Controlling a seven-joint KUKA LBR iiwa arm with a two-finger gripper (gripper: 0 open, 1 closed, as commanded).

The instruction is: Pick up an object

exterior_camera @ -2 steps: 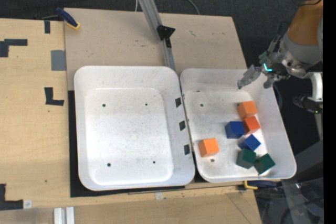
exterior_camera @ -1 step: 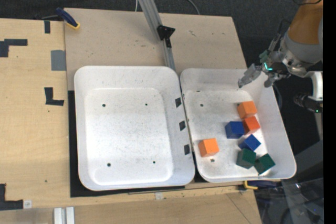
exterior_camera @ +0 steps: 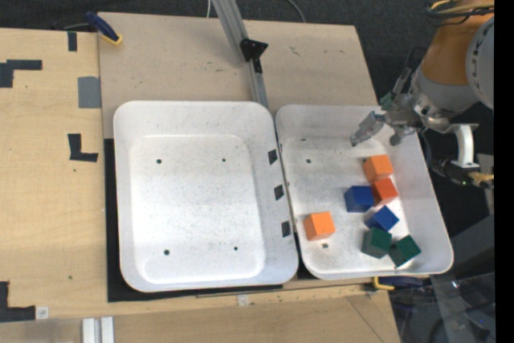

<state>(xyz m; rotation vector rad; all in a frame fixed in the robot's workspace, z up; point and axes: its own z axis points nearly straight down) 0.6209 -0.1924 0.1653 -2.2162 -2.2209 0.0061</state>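
Two bins sit side by side on the bench (exterior_camera: 48, 173); the left bin (exterior_camera: 128, 124) lies beside the right bin (exterior_camera: 321, 120); blocks (exterior_camera: 377, 205) cluster in the right bin's near right part; one block (exterior_camera: 319, 225) lies apart, left of them; the gripper (exterior_camera: 384, 129) hangs over that bin's far right.

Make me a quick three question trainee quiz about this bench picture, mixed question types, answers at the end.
1. True or false: the gripper is over the right bin.
2. How many orange blocks lie in the right bin? A) one B) two C) three
3. Fill in: the lone orange block sits apart from the cluster, nearer the ____ bin.

Key:
1. True
2. C: the lone one, plus two in the cluster
3. left
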